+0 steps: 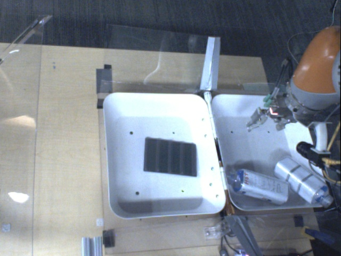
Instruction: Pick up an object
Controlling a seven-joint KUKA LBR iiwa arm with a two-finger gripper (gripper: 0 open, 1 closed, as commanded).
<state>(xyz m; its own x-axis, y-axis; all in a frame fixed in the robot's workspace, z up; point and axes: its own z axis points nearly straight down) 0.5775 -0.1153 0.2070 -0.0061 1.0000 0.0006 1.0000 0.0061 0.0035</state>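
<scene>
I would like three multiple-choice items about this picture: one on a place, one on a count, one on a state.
1. Where does the dark ribbed mat lie?
A. In the left bin
B. In the right bin
C. On the bench

2. How many bottles lie in the right bin?
A. One
B. Two
C. Four

3. How do the bottles rest?
A. Upright
B. On their sides
C. Stacked on each other

Answers:
1. A, the mat rests on the left bin floor.
2. B, one bottle and a second sit near the front wall.
3. B, both lie lengthwise on the floor.
</scene>
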